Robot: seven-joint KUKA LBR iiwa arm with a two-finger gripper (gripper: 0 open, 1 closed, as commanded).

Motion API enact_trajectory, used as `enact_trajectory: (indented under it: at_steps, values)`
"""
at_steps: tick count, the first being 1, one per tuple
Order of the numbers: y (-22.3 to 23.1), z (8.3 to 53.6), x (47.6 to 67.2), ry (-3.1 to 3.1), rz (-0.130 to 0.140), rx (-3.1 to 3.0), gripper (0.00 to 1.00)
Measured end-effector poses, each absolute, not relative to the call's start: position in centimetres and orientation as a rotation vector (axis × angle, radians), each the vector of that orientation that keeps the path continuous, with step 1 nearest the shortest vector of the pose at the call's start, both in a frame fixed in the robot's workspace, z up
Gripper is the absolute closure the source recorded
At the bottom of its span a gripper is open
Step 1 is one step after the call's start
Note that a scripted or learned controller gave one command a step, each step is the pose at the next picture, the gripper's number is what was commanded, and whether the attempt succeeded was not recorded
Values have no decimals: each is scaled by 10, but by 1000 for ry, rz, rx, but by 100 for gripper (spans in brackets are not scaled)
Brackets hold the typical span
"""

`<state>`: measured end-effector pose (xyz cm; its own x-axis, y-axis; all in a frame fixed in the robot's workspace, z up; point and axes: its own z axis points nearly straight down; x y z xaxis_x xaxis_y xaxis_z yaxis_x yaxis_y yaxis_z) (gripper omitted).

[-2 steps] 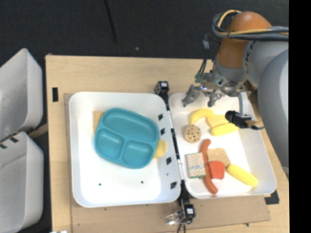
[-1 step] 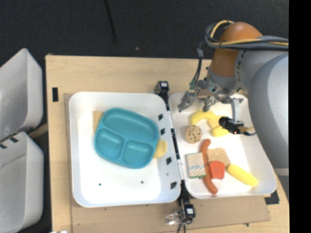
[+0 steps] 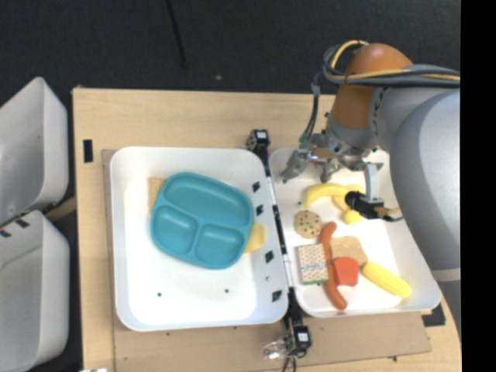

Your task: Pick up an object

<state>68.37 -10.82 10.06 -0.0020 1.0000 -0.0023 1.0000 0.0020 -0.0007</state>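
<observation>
The gripper [image 3: 329, 169] hangs just above a banana [image 3: 325, 193] at the far end of the right bin [image 3: 403, 285]; how far it is open cannot be told. Nearer the camera than the banana lie a cookie [image 3: 307, 223] (round, speckled) and a sausage [image 3: 332, 266].

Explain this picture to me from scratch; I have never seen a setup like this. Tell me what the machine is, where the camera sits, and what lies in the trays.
One camera looks down at a slant on a wooden bench. The grey robot arm reaches in from the right; its gripper hangs over the right bin. That bin has toy food: a banana, cookie, sausage and cracker. The left bin carries a blue divided plate. Nothing shows between the fingers.
</observation>
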Motion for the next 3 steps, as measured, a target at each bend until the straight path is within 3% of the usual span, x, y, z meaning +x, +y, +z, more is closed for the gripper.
enact_trajectory:
  at_steps: [1, 2, 3]
  values:
    - [-109, 113, 685, 2221, -1, 2215, 100]
    - [-112, 169, 680, 2212, 6, 2222, 100]
    - [-114, 217, 690, 2218, 6, 2216, 100]
